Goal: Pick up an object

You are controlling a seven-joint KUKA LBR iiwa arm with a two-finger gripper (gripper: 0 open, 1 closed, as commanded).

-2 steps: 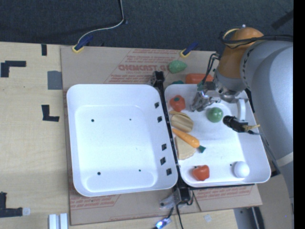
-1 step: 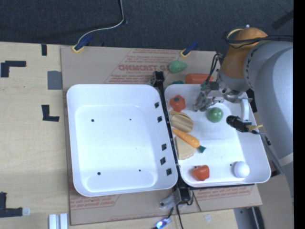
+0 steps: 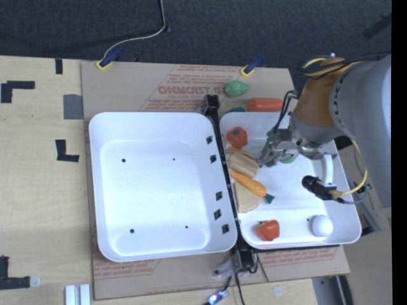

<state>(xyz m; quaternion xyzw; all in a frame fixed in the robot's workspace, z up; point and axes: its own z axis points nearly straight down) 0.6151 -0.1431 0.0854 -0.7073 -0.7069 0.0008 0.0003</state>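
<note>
Reaching into the right bin point(image 3: 343, 230), the tool point(image 3: 272, 152) sits low beside a half-hidden green object point(image 3: 289, 158); its grip state cannot be told. A toy carrot point(image 3: 248, 183) lies across bread point(image 3: 243, 164) at centre frame.

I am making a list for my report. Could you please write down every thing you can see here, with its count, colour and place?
bins: 2, white, side by side on the bench.
tomatoes: 2, red, right bin, one at the top left, one at the bottom.
carrot: 1, orange, right bin, lying on the bread.
bread slices: 2, tan, right bin, left side.
ball: 1, white, right bin, bottom right corner.
green item: 1, on the cardboard above the right bin.
orange item: 1, at the right bin's top edge.
arm: 1, grey and orange, from the right.
claw: 1, dark, over the right bin.
</note>
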